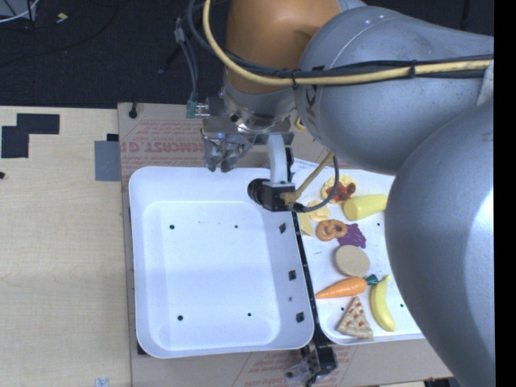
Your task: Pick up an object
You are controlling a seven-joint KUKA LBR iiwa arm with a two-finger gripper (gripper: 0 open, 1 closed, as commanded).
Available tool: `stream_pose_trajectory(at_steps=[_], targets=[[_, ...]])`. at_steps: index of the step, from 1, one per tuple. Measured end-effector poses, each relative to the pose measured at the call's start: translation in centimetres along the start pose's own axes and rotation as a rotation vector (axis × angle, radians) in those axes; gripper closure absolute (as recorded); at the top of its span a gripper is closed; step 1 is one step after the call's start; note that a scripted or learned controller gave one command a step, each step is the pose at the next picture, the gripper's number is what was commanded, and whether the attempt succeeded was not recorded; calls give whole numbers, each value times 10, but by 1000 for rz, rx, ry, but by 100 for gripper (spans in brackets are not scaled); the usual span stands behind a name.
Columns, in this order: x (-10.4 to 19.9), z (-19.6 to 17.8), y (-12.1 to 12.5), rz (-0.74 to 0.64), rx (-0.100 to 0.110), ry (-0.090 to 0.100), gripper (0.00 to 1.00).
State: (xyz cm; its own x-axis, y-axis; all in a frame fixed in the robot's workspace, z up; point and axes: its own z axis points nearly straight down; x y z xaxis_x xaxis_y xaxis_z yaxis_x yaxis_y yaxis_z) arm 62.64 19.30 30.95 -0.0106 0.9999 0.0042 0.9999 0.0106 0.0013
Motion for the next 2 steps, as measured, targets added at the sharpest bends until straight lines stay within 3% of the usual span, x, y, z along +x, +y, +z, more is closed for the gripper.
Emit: stream_pose_trajectory(at_steps=[1, 2], targets=[[52, 13, 19, 6, 3, -4, 100], [50, -48, 16, 8, -1, -3, 100]])
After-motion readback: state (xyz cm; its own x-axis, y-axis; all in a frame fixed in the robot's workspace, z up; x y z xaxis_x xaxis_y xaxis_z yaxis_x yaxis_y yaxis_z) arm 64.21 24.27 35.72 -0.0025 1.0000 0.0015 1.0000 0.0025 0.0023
